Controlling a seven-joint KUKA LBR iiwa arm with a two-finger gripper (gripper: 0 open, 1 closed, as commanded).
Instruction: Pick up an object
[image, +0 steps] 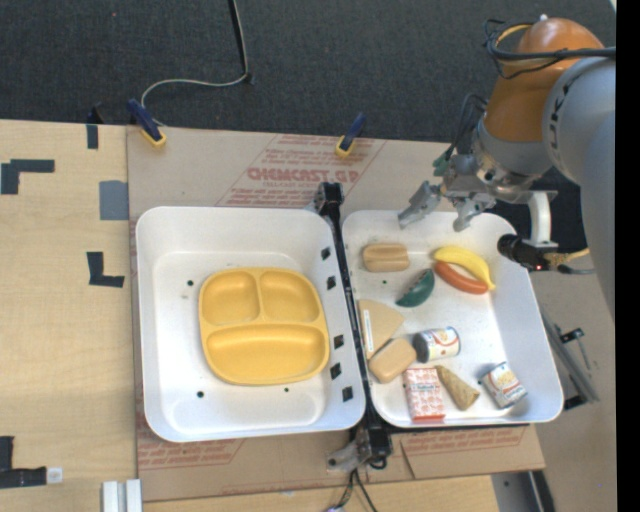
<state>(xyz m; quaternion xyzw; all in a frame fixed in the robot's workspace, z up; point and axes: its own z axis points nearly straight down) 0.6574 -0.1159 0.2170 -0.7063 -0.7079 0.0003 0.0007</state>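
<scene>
Two shallow white bins are seen from above, set side by side on a sheet of cardboard (290, 170) that is held to the bench by two blue-and-yellow clamps (147, 122).

The left bin (160, 300) holds a yellow tray (264, 327) with three compartments.

The right bin (520, 310) holds the small items. A tan bread roll (385, 257) lies near the far edge. To its right, a banana (464, 263) rests against a red sausage (462, 279), and a dark green pepper (416, 289) lies just below them. Near the divider a pale cheese wedge (381, 322) is seen, with a tan bun (392, 360) just below it. A small can (437, 344) lies on its side beside the bun. Along the near edge, a red-and-white carton (424, 392), a tan wedge (459, 387) and a silver can (502, 384) are placed in a row.

The grey arm (590, 110) is seen at the upper right, with its orange band (525, 80) above the wrist. The gripper (445, 208) is held over the far edge of the right bin, above and to the right of the bread roll. Its two fingers are spread apart, and nothing is seen between them. No item is lifted; all lie in the bin.
</scene>
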